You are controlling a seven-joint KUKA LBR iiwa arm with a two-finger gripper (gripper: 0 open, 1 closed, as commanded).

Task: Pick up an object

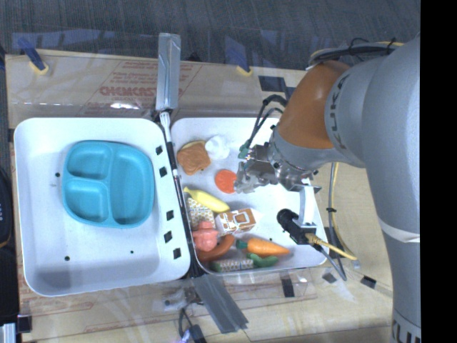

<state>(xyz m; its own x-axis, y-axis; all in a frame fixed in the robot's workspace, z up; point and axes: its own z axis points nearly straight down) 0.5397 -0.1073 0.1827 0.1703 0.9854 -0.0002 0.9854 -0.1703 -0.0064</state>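
The right bin [303,257] holds toy food: a brown bun [193,156], a white lump [217,147], a red-orange round piece [225,181], a yellow banana [206,199], a small printed carton [236,221], a pink and brown sausage-like piece [211,241], a carrot [265,247] and a green piece [263,261]. My gripper [246,178] hangs low over the middle of this bin, right beside the red-orange piece. Nothing shows between its fingers.
The left bin [43,263] carries a blue divided plate [108,183]. A metal divider bar [168,70] runs between the bins. The arm's grey body and orange band [314,106] cover the right bin's right side. Cables [332,224] hang near its right rim.
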